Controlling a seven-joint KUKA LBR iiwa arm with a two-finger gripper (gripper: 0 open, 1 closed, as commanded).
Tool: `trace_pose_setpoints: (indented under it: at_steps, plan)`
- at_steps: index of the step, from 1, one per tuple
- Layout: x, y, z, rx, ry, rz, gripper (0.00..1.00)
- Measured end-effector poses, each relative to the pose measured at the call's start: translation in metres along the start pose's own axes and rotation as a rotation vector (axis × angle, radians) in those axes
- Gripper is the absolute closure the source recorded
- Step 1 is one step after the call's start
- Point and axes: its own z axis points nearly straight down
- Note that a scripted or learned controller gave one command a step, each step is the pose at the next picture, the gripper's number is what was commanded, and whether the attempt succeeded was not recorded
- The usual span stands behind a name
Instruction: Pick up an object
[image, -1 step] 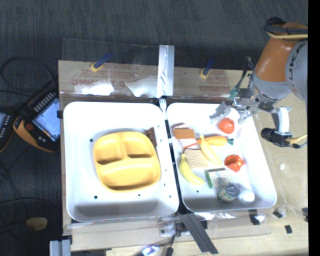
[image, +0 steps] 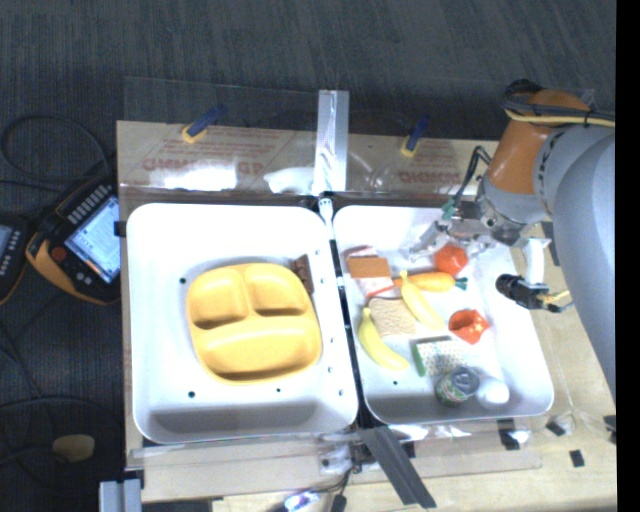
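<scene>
A: Where is the arm (image: 560, 170)?

B: It comes in from the right, grey with an orange band, and bends down over the far right corner of the right bin (image: 530, 375). The tool (image: 452, 225) sits low there, just above an orange-red piece (image: 451, 259).

A: Does the tool hold anything?

B: I cannot tell. Its tip is a small tangle of metal and dark parts, and nothing shows clearly between them.

A: What lies in that bin?

B: A banana (image: 378, 342) along the left side, a second yellow piece (image: 420, 302) slanting beside it, and a pale speckled slab (image: 393, 317) between the two. A brown block (image: 367, 267) sits near the far left corner. An orange carrot-like piece (image: 433, 283) lies just under the orange-red one. A red piece (image: 468, 323) is farther right. Near the front wall there is a can (image: 456, 384) on its side, with a white ball (image: 493, 393) beside it and a small green-edged card (image: 432, 354) just behind.

A: And the left bin (image: 160, 400)?

B: It carries a yellow tray (image: 253, 320) with three compartments, lying flat in the middle. A dark brown scrap (image: 302, 271) touches its far right corner.

A: Anything off the table (image: 585, 420)?

B: A handheld pendant (image: 85, 245) with a lit screen lies on the floor at left.
</scene>
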Motion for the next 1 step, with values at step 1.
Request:
trace_pose_setpoints:
  at_steps: [1]
  plan:
    - [-0.0007, -0.0002, -0.0093, 0.002, -0.006, -0.002, 1.0]
